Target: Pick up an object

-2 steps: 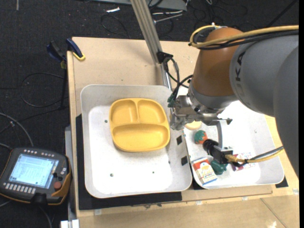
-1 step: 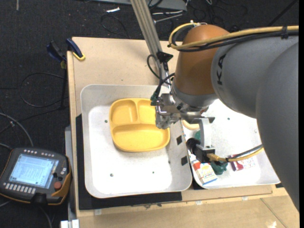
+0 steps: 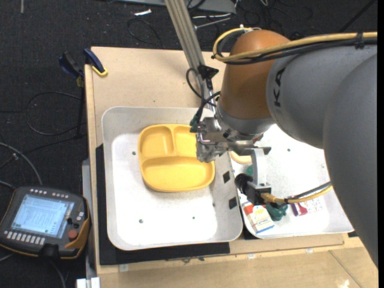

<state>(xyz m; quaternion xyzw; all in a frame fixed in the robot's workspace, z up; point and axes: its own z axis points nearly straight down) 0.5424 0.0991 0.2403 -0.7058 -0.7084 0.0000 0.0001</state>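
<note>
A yellow divided plate (image 3: 171, 159) lies in the upper middle of the left bin (image 3: 162, 227). My gripper (image 3: 205, 149) hangs down from the orange wrist band right at the plate's right rim, near the wall between the two bins. The arm hides the plate's right edge where the gripper meets it, so I cannot tell whether it touches the rim.
In the right bin (image 3: 312, 224), near its front left corner, lie a small red, white and orange box (image 3: 259, 218), a green object (image 3: 278, 211) and a red and white packet (image 3: 306, 207). A pale round thing (image 3: 240, 157) peeks out under the wrist. The arm covers most of that bin.
</note>
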